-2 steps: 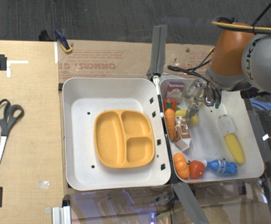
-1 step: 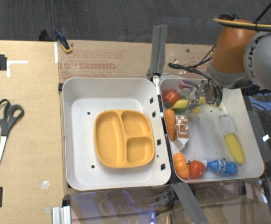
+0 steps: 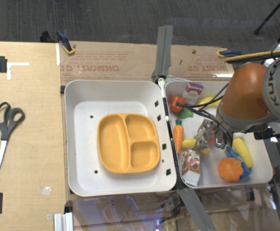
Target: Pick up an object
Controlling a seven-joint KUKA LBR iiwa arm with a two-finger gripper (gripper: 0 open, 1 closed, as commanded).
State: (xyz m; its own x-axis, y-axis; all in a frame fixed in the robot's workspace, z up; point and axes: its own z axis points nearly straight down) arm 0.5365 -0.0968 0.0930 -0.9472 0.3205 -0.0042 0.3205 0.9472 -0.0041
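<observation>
Here the gripper [image 3: 208,137] is lowered into the right bin [image 3: 262,177] over a banana [image 3: 192,143]; the jaws' state cannot be told. A clamp and lift seem needed next.

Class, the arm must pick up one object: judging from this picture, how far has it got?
Done: the arm is over the right bin, its end effector low among the toys. In hand: nothing visibly; the yellow piece beside it lies on the floor. Left: grasp and lift something, perhaps the carrot or corn cob. The yellow divided plate sits in the left bin.
</observation>
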